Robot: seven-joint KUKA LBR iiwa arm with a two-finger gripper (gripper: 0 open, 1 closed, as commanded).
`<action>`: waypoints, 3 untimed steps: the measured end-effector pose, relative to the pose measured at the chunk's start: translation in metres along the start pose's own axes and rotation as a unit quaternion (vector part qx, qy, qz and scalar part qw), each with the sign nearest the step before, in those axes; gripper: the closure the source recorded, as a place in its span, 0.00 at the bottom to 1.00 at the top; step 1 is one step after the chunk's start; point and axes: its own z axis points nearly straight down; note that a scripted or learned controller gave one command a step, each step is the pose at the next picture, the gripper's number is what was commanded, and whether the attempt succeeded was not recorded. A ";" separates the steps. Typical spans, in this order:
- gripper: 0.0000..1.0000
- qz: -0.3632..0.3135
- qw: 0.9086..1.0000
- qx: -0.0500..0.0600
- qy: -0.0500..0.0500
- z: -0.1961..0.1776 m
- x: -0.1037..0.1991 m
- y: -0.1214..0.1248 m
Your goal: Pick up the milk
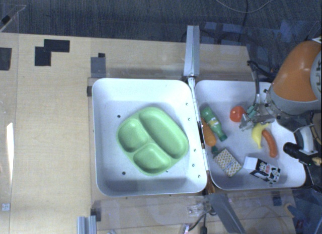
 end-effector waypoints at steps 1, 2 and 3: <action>1.00 -0.001 1.000 -0.003 -0.001 -0.012 0.000 0.003; 0.00 -0.001 1.000 -0.003 -0.001 -0.012 0.000 0.003; 0.00 -0.076 0.997 0.004 0.002 0.038 0.030 0.027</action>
